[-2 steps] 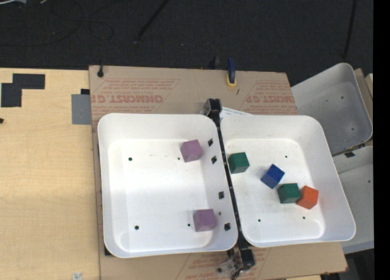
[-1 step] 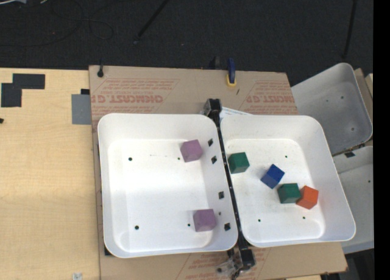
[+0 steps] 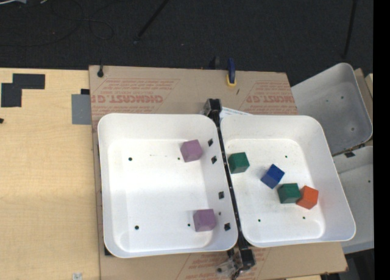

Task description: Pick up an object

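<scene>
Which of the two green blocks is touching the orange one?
The lower-right green block, beside the orange block; the other green block sits alone by the divider.

The floor (image 3: 256, 17) at the back is dark, almost black. Thin cables (image 3: 159, 10) lie across it. A light wooden bench (image 3: 42, 181) has black patches (image 3: 21, 87) and a grey patch (image 3: 80, 108) on its top. A brown cardboard sheet (image 3: 152, 93) with red letters lies flat on the bench. A small blue and yellow clamp (image 3: 231, 73) sits at the sheet's far edge. A pale grey metal plate (image 3: 332, 105) rests beside the cardboard. The light is soft and even.
</scene>
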`<action>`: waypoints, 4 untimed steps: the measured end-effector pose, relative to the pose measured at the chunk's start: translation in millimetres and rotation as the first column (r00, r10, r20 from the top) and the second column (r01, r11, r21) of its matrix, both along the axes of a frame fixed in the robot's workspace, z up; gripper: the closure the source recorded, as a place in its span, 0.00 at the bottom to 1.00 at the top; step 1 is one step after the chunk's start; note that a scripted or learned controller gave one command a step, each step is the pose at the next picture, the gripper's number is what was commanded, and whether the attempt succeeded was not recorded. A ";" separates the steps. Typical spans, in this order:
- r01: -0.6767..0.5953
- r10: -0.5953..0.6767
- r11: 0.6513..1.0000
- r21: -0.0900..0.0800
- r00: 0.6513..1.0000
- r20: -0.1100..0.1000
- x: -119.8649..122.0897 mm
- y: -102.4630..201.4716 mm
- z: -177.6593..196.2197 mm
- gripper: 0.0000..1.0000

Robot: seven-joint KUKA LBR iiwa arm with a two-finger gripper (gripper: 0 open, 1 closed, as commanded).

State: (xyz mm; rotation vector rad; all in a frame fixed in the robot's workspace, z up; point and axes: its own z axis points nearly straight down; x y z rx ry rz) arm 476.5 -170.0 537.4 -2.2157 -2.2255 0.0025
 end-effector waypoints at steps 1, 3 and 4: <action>0.005 -0.005 1.000 -0.001 1.000 0.000 21.6 -44.7 -0.5 1.00; 0.004 -0.004 1.000 0.000 1.000 0.000 -0.2 -41.3 -0.1 1.00; 0.004 -0.004 1.000 0.001 1.000 -0.001 -0.8 -36.5 0.0 1.00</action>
